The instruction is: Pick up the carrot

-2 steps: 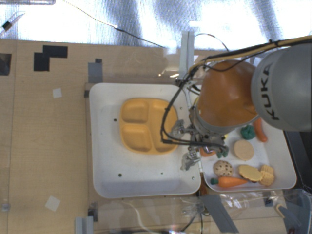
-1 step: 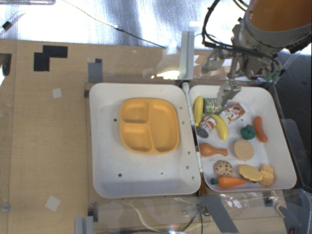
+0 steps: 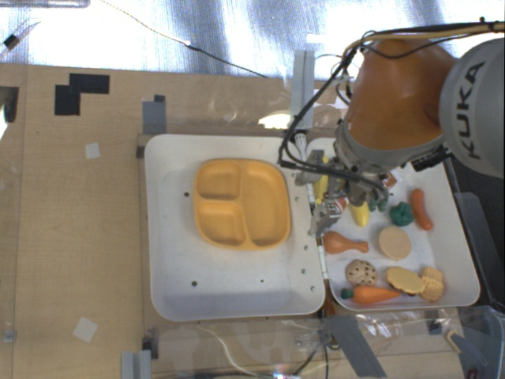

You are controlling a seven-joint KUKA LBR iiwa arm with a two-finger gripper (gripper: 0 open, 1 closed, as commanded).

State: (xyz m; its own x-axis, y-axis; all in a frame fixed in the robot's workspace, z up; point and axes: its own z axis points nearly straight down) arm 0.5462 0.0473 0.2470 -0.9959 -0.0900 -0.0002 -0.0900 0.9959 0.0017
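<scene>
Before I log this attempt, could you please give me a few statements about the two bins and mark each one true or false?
1. The carrot lies in the right bin, near its front edge. True.
2. The yellow plate sits in the right bin. False: it is in the left bin.
3. The plate has food in its compartments. False: no food lies in them.
4. The hand is over the back left part of the right bin, away from the carrot. True.
5. The carrot lies beside the spotted cookie. True.
</scene>
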